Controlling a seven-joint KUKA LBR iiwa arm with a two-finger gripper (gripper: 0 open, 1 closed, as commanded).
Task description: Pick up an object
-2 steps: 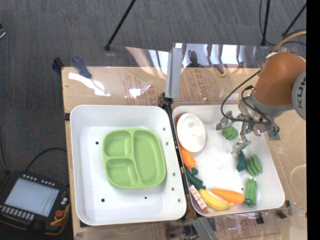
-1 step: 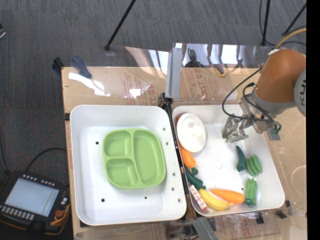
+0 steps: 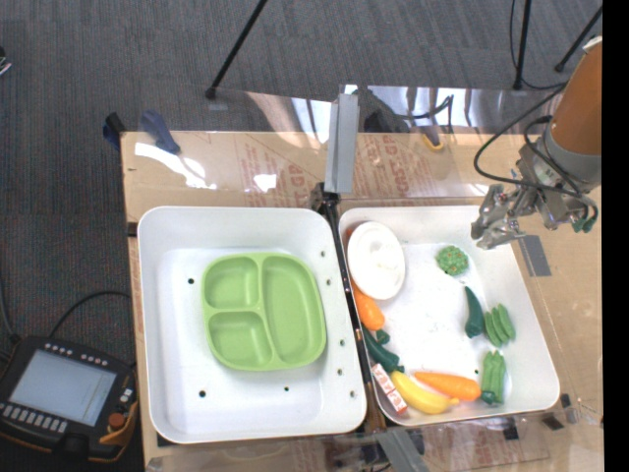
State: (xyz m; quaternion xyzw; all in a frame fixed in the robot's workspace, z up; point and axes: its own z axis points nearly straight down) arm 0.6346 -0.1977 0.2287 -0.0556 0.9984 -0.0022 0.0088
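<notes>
The right-hand white bin [image 3: 543,362] serves as the landmark: inside it lie the candidates for picking, all of them looking like small toy foods. A white bowl or lid [image 3: 377,259] sits in the bin's far left corner, touching an orange carrot [image 3: 369,311] just nearer the camera. A small green broccoli floret [image 3: 452,260] rests alone in the bin's far middle, well apart from its neighbours. Against the bin's right side lie a dark green pepper-like piece [image 3: 474,313] and two green pea pods [image 3: 500,324], with another green pod [image 3: 492,376] below them. Along the bin's near wall lie a second carrot [image 3: 447,383], a yellow banana [image 3: 418,394] and a small red-and-white carton [image 3: 389,389]. Judged from its look, the broccoli is light, stiff plastic, knobbly enough not to slip, and free on all sides; a grasp across its crown seems easiest. The gripper [image 3: 496,226] hangs over the bin's far right corner, near the broccoli but apart from it, touching nothing visible; nothing is seen between its fingers, and whether they stand wide or narrow cannot be told from this slant. The left bin [image 3: 157,264] holds a green divided plate [image 3: 263,311].
</notes>
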